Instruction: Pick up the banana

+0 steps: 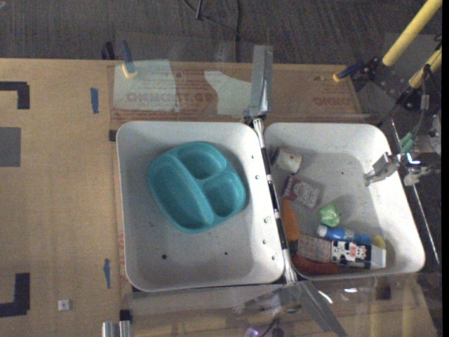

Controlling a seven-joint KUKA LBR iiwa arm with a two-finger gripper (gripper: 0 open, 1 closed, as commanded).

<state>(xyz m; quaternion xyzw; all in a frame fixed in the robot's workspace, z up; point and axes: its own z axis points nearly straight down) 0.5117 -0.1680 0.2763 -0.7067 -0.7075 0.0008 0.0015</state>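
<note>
In the right bin (393, 209), near its front right corner, a small yellow piece (379, 242) peeks out at the right end of a printed box (349, 253). It looks like the banana's end. The box hides the rest of it, so I cannot tell its full shape.
The right bin also holds a white cup (287, 160), a small packet (302, 192), a green lump (329, 214), an orange carrot (289, 220), a blue-capped bottle (338, 233) and a red item (314, 265). A teal divided plate (197, 185) lies in the left bin (140, 258). A grey metal bracket (381, 168) sits at the right bin's right rim.
</note>
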